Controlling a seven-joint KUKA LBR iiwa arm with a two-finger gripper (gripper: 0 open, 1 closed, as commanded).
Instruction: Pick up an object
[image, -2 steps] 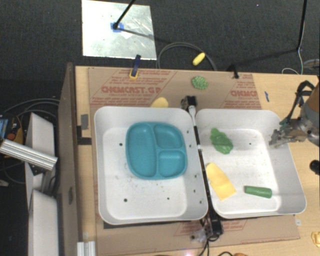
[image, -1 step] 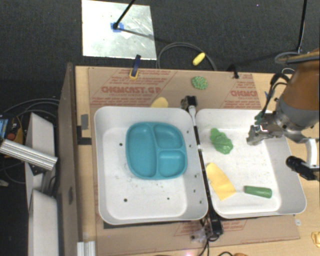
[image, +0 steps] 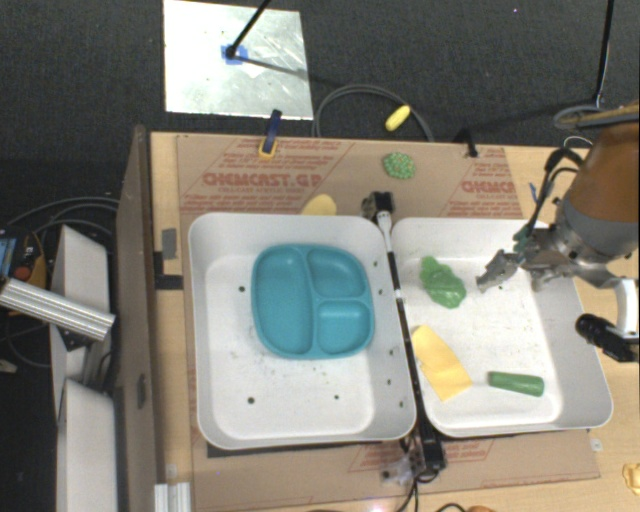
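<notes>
The green lumpy object (image: 441, 281) lies at the right bin's (image: 575, 410) back-left, near the divider; it looks light, soft and knobbly, best pinched across its narrow middle. The claw (image: 497, 270) hovers just beside it, empty; whether apart or together cannot be told.

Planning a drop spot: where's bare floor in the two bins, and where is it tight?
Left bin: bare strips ring the blue tray, widest along the near edge. Right bin: bare middle, bordered by the green lump, yellow wedge and green cylinder. Tight at its far right, where the tool and arm sit, and along the divider.
</notes>
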